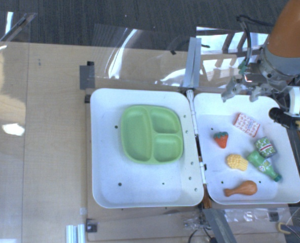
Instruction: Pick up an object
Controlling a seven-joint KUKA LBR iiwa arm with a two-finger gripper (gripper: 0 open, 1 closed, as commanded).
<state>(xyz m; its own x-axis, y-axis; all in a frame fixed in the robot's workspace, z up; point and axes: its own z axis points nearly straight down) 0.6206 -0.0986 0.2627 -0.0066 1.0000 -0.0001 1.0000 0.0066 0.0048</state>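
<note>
Camera view, looking down at a slant. Taking the strawberry toy (221,139) as the marker, lying in the left part of the right bin (211,110) on its white floor.

Up and to the right of the strawberry, well apart from it: the gripper (244,90), hanging over the far rim of the right bin. Cannot tell whether the claw is spread or pressed together (too small and cluttered with cables there). Further up and right again, the grey arm with its orange band (292,19).

Right of the strawberry and a little higher: a red and white patterned packet (247,124), lying flat, below the gripper and apart from it.

Below and just right of the strawberry, near it: a yellow corn piece (236,162).

Right of the strawberry, past the corn: a small green can (265,147), and just under it a green bottle (264,165) lying on its side, the two close together or touching.

Well below the strawberry, near the bin's front wall: a brown drumstick (241,189), lying on its side.

Left of the strawberry, across the wall between the bins: the left bin (97,151), bearing a green divided plate (152,134).
</note>
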